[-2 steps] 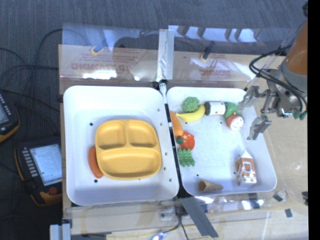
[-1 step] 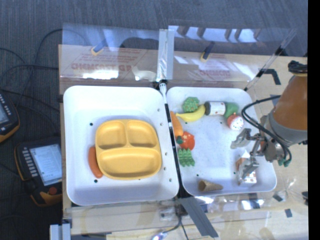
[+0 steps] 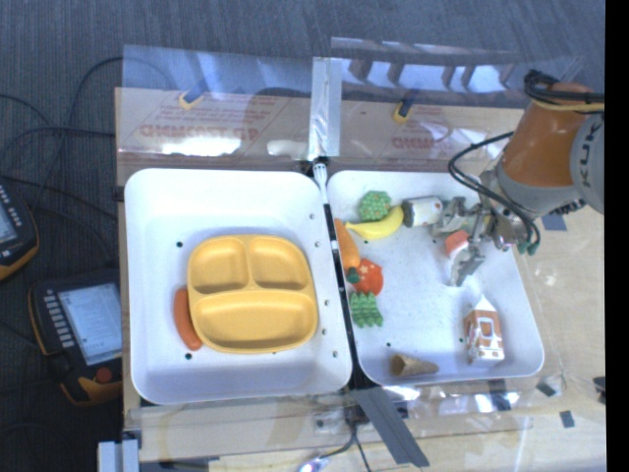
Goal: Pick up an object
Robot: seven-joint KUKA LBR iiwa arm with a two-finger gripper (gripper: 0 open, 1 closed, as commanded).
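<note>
Gripper (image 3: 462, 254) low in right bin (image 3: 521, 293), fingers spread, pinching nothing. Red-white object (image 3: 456, 243) just beside fingertips. Centre fingers over it, descend fully, close, lift straight.

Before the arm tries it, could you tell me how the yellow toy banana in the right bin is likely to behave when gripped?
The curved yellow toy banana looks like smooth moulded plastic, so probably stiff, light and somewhat slippery. Its curved shape may make it pivot or rock if nudged at one end. It lies against the green broccoli-like toy, which a push would likely disturb too.
</note>
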